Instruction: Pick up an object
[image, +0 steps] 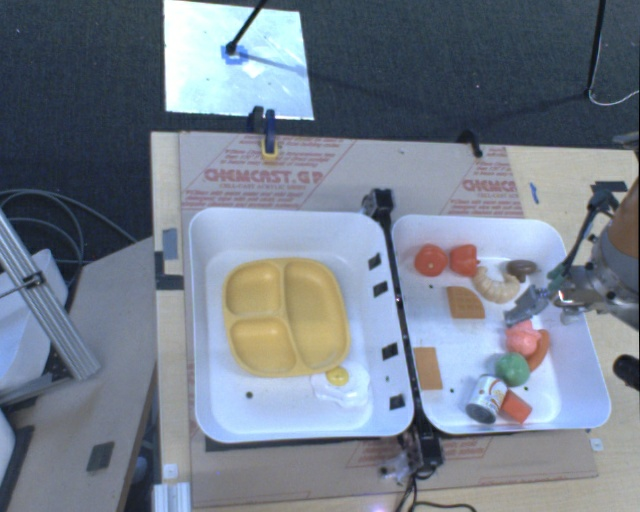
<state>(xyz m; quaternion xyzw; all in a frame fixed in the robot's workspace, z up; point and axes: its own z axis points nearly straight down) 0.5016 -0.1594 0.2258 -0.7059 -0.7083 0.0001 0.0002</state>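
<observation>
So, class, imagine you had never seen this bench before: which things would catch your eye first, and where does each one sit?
The big yellow divided plate dominates the left bin, with a toy fried egg at its near edge. The right bin holds a bright scatter of toy food, including a red tomato at the far side and a small tin can near the front. The gripper reaches in from the right, above the right bin's food.

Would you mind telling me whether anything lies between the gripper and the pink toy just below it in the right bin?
Nothing visible does. The gripper hangs right above the pink toy, with bare bin floor between; the orange carrot and green ball lie beyond it.
</observation>
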